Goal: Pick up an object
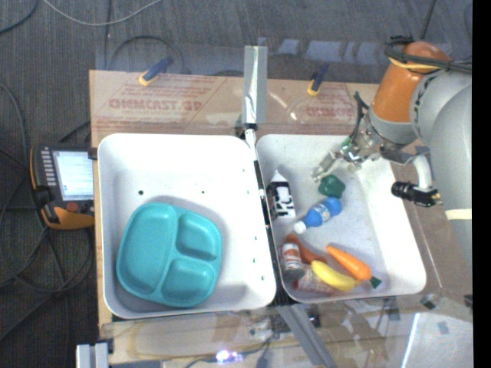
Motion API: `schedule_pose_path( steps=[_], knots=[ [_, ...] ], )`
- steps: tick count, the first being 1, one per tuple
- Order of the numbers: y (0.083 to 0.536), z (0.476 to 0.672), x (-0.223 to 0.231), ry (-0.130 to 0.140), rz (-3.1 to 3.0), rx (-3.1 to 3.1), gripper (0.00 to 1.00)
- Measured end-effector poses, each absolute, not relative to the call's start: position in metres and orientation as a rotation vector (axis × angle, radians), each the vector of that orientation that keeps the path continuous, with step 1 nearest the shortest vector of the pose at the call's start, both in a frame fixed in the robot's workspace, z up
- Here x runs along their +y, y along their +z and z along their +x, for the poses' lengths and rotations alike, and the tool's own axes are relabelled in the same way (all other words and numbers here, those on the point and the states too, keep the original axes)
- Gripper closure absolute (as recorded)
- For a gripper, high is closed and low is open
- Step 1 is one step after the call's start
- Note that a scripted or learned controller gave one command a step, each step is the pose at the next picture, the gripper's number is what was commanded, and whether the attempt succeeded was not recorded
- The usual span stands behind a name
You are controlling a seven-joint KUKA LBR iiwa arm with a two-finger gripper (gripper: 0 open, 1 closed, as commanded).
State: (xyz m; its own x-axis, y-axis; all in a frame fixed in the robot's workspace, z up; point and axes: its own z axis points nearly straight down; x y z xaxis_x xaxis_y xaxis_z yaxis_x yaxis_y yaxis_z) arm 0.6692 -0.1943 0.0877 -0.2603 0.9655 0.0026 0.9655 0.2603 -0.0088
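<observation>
Up in the far part of the right bin, the gripper hangs with its 2 fingers apart and nothing between them, tips pointing toward the bin's middle. Taking that gripper as the landmark: just below it, very near the fingertips though whether touching I cannot tell, sits a small dark green object. A little further down from the gripper lies a blue bottle with a white cap, tilted, its cap end pointing away toward the lower left. Left of and below the gripper, against the wall between the bins, stands a black-and-white carton. Well below the gripper, at the near end, lie an orange carrot, a yellow banana just beside it, and a reddish-brown bottle to their left. Far to the gripper's left, across the dividing wall, the left bin holds a teal tray with 3 compartments. Behind the gripper rises the grey arm with its orange band.
</observation>
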Motion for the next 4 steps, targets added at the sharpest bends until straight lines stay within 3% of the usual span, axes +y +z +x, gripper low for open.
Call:
schedule_pose_path(
  steps=[1,2,3,4],
  knots=[
    [0.0943,0.6715,-0.1952,0.007,-1.912,-2.5,1.0],
    [0.0936,0.6709,-0.1938,0.009,-1.908,-2.497,0.0],
    [0.099,0.6711,-0.1937,0.012,-1.906,-2.498,1.0],
    [0.0989,0.671,-0.1938,0.013,-1.906,-2.498,0.0]
  ],
)
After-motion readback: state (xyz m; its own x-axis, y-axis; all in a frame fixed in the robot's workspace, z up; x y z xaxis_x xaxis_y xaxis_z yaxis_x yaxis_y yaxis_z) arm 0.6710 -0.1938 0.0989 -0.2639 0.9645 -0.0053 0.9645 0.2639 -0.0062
